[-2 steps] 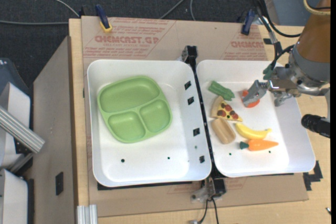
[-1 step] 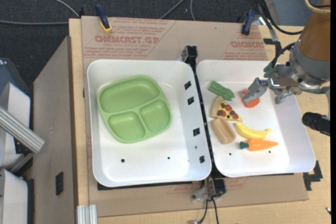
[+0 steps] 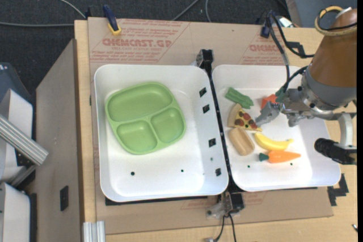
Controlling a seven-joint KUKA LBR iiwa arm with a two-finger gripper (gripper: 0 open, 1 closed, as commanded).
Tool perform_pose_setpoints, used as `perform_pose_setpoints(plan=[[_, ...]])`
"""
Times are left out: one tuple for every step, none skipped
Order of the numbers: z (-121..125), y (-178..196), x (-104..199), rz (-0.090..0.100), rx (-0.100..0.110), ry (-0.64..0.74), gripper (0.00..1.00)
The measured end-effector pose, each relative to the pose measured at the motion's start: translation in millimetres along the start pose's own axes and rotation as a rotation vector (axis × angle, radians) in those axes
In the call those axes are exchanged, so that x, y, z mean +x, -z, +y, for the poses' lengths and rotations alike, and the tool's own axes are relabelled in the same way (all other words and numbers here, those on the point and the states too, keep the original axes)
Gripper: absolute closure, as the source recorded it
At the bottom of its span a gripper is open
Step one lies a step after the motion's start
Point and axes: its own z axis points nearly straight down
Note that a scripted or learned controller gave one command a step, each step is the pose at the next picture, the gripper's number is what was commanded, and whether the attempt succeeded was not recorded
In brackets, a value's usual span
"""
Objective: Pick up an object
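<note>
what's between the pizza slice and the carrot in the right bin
In the camera view, the banana lies between the pizza slice and the carrot, with the hot dog bun just beside that line.

Both bins (image 3: 113, 178) are white. The divided plate (image 3: 146, 117) is light green. The banana (image 3: 272, 142) is yellow, the carrot (image 3: 282, 157) orange with a dark green top, the pizza slice (image 3: 242, 118) tan with red spots, the bread roll (image 3: 241, 141) brown.

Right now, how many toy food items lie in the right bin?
5 clearly: a green piece at the top, a pizza slice, a bread roll, a banana, and a carrot in front. A small orange item beside the gripper may be a sixth.
</note>
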Motion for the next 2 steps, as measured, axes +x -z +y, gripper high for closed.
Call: perform_pose_setpoints(plan=[[-8.9,-51.8,4.0,0.001,0.000,0.000,0.00],[-9.7,-114.6,2.7,0.001,-0.001,-0.001,0.00]])
